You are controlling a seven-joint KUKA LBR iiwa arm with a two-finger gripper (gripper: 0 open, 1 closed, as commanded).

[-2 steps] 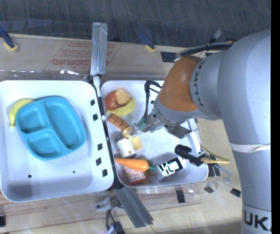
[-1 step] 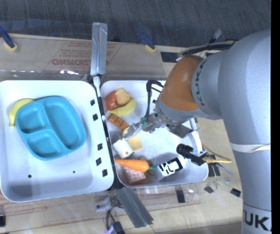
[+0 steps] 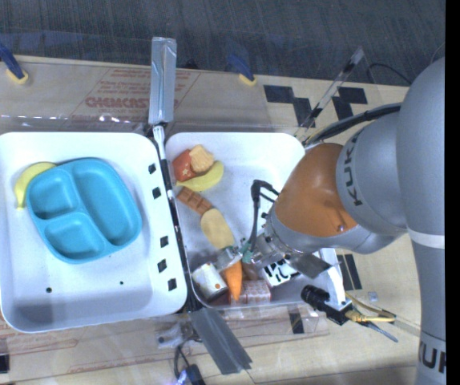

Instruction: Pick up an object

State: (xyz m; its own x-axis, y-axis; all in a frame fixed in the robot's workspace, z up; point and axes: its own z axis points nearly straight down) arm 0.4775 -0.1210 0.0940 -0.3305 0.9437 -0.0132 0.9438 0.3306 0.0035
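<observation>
Looks like the reach-in step: the gripper (image 3: 244, 257) is down in the right bin (image 3: 278, 147) near its front edge, right over the toy carrot (image 3: 233, 280) and potato (image 3: 216, 228). Can't tell if it's open or closed, the wrist hides it. Next it'd need a clean close on the carrot, then lift straight up.

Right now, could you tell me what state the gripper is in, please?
Gripper: low in the right bin, just above the carrot; whether it is open or closed cannot be told.
</observation>
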